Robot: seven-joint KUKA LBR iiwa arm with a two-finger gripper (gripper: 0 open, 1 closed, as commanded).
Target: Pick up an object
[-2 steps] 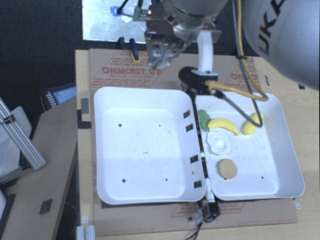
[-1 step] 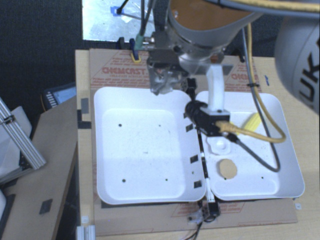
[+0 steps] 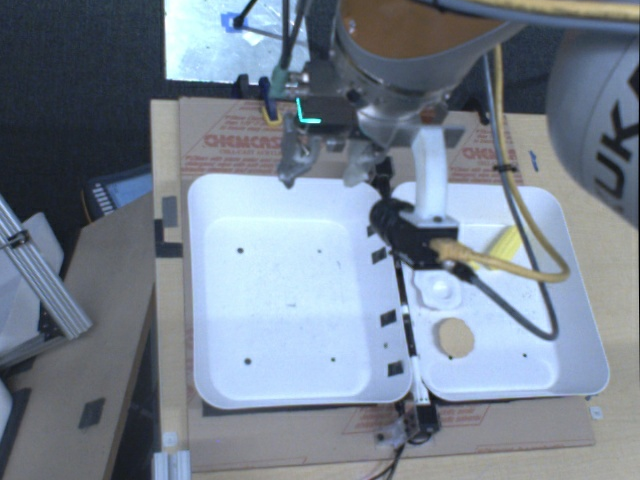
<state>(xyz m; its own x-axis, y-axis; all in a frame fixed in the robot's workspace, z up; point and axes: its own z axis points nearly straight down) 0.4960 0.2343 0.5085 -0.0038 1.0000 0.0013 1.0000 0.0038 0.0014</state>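
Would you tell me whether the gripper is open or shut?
Open: the gripper hangs over the left bin, fingers apart, nothing between them.

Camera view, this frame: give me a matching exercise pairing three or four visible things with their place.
Things:
1. gripper
2. round tan disc
3. yellow object
4. left bin

Places:
A. far part of the right bin
B. above the left bin's far edge
C. near part of the right bin
D. left of the centre divider

Pairs: 1-B, 2-C, 3-A, 4-D
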